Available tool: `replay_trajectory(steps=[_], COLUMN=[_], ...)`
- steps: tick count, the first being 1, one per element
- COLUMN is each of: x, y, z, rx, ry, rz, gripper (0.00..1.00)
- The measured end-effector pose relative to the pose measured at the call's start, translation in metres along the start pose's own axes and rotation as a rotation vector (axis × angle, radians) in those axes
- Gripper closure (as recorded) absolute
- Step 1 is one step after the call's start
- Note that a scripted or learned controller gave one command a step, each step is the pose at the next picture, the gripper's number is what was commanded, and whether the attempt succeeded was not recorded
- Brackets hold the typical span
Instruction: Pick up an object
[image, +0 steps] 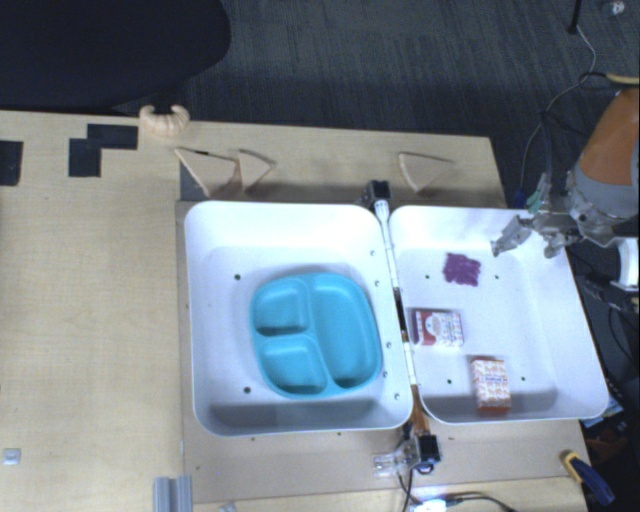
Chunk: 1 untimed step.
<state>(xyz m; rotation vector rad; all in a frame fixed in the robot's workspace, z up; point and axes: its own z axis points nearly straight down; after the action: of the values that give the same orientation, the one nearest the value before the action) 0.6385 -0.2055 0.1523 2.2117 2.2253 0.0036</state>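
Two white bins sit side by side on a pale wood bench (90, 330).

Left bin (215, 300): holds a blue tray (316, 333) with three compartments, lying flat a little right of the bin's middle. Nothing else visible in it.

Right bin (560, 330): three small items, all apart from one another.
- Purple piece (462, 268), flat and irregular, at the far side of the bin floor.
- Red carton (438, 327) with a white label, lying flat just beside the bin's left wall, roughly mid-depth.
- Orange box (490, 384), lying flat at the near side, close to the near wall, right of the carton.

Arm: comes in from the right; orange band (610, 150) and grey wrist are at the frame's right edge, over the far right corner of the right bin. Gripper (518, 236) is at the far right part of that bin, pointing left. One light grey finger (508, 238) juts toward the purple piece but is clear of it, with bare bin floor between them. Nothing is seen between the fingers. Whether they are spread or pressed together: cannot tell at this resolution.

All three items rest on the bin floor; none is lifted.

Other notes: a black clip (377, 191) sits at the far end of the seam between the bins; wires and a small connector (420, 455) lie at the near end. A tan knob-like object (163, 121) sits at the far left of the bench.
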Motion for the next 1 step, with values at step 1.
replay_trajectory(steps=[1], x=[0.0119], y=[-0.0349], z=[0.0662], rx=[0.0], ry=[0.0], rz=[0.002], gripper=[0.0])
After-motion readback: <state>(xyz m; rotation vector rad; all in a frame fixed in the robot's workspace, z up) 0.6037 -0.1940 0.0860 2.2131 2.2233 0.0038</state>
